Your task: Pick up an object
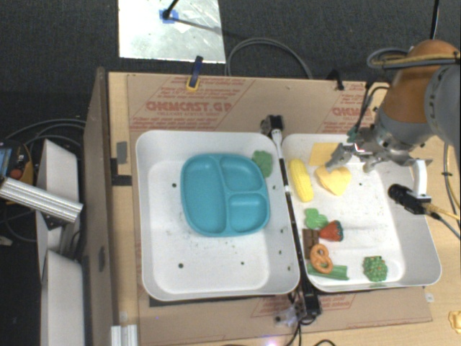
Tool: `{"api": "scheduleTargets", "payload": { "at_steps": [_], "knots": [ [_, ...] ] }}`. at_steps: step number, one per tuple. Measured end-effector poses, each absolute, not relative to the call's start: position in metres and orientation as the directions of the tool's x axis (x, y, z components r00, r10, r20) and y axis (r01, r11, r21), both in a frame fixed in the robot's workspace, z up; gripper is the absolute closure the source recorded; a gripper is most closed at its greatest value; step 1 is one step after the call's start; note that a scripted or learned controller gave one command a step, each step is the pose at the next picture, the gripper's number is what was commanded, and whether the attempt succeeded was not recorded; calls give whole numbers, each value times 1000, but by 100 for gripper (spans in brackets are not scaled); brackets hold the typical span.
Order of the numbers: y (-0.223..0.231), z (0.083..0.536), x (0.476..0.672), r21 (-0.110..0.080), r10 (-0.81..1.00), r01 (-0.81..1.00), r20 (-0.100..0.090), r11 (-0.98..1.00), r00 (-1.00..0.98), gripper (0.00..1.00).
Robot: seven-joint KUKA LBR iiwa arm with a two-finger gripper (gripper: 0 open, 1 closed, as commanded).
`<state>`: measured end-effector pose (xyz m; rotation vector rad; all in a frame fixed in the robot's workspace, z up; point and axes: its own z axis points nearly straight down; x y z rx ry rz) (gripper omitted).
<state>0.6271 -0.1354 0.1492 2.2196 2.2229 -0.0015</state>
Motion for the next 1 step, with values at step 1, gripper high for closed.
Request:
{"api": "scheduleTargets", "payload": {
  "at_steps": [1],
  "knots": [
    [-92, 81, 670, 1, 1000, 1000, 1, 9, -9, 0]
  ]
}}
